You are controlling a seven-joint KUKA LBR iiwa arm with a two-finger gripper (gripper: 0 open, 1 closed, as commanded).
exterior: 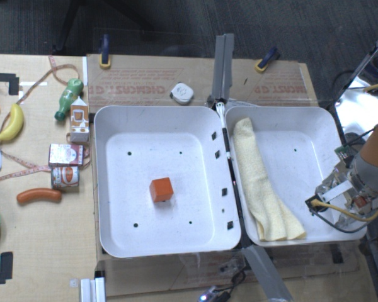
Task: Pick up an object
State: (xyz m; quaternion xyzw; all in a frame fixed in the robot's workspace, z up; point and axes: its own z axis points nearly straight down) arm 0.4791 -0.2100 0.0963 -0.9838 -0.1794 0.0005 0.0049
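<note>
An orange-red cube [161, 189] sits alone near the middle of the left bin [113, 231]. A pale yellow towel [261, 187] lies folded lengthwise along the left side of the right bin [302, 115]. My gripper [341, 192] hangs low over the right bin's right rim, far from the cube and a short way right of the towel. Nothing shows in its grasp.
On the wooden bench left of the bins lie a banana [9, 124], a green bottle [69, 97], a small carton [79, 121], a can [65, 177] and a sausage [39, 196]. A round tape measure [182, 93] rests behind the bins. A grey post [223, 68] stands between them.
</note>
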